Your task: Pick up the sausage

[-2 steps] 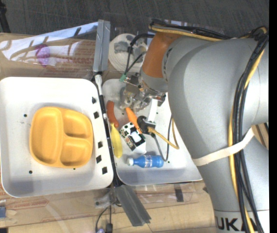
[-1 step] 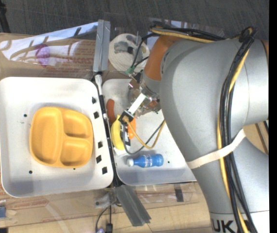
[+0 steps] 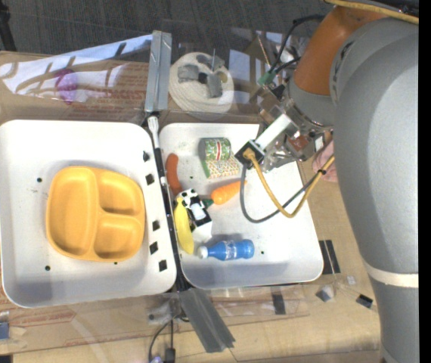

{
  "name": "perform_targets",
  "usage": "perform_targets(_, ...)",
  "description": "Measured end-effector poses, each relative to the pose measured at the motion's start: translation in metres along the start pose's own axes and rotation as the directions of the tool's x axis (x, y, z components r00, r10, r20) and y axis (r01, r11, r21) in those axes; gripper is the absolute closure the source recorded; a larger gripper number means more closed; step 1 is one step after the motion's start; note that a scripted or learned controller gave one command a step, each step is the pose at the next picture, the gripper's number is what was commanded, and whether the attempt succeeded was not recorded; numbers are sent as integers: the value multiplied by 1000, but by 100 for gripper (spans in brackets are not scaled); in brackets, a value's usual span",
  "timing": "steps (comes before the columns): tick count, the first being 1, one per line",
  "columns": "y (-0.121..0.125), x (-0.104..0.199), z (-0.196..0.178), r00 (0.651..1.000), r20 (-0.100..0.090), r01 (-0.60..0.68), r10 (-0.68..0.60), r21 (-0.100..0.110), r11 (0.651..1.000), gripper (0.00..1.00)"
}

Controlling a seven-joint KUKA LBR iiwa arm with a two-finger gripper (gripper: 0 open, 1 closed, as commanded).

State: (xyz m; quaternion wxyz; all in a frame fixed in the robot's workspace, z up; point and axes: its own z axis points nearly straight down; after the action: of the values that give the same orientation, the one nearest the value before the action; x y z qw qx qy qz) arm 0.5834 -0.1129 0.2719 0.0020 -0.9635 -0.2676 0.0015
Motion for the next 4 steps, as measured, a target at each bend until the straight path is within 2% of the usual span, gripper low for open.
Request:
perform_targets(1,-16,25,82,884,3,467,-467,3,884,100)
perform_targets(2,-16,25,82,884,3,467,-467,2,884,0)
perform_targets(3,0,24,170,765,2,644,-644,2,765,0)
perform_targets(4,7,48,179,581,7,814,-814,-4,581,0)
